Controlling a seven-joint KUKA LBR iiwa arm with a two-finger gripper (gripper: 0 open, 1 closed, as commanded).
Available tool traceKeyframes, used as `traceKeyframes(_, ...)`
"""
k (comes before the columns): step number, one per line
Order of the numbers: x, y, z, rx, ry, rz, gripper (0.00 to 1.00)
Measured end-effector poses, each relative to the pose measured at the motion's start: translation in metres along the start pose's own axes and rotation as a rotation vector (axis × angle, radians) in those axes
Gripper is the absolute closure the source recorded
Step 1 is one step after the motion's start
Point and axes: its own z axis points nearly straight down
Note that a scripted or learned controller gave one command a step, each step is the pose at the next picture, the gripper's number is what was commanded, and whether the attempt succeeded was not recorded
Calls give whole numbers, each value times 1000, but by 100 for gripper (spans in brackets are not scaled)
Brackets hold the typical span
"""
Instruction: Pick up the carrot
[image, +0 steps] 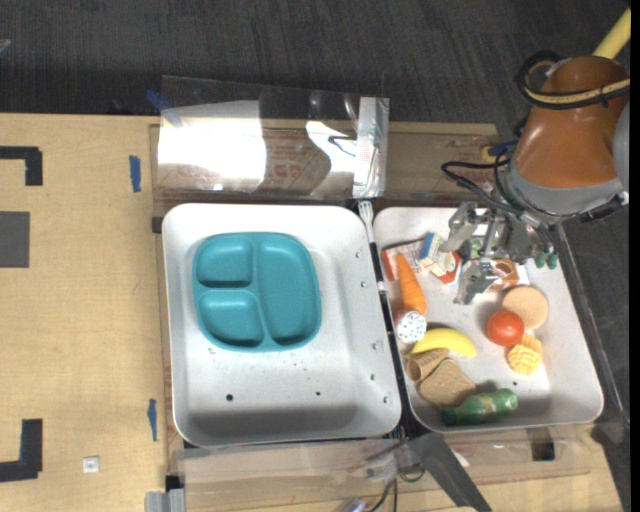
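On the tan desk (70, 330), the carrot (409, 285) lies at the right bin's (585, 370) left wall, the tool (478, 262) hovering nearby, its spread impossible to tell.

We see a teal divided plate (257, 290) lying in the left bin (190, 400). In the right bin (575, 370) a banana (445, 343) touches a bread slice (445, 380), with a green bottle (480, 405) below; a tomato (506, 327) sits just beside.
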Motion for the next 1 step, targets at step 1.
traceKeyframes(1, 22, 3, 97, 0, -4, -138, 0)
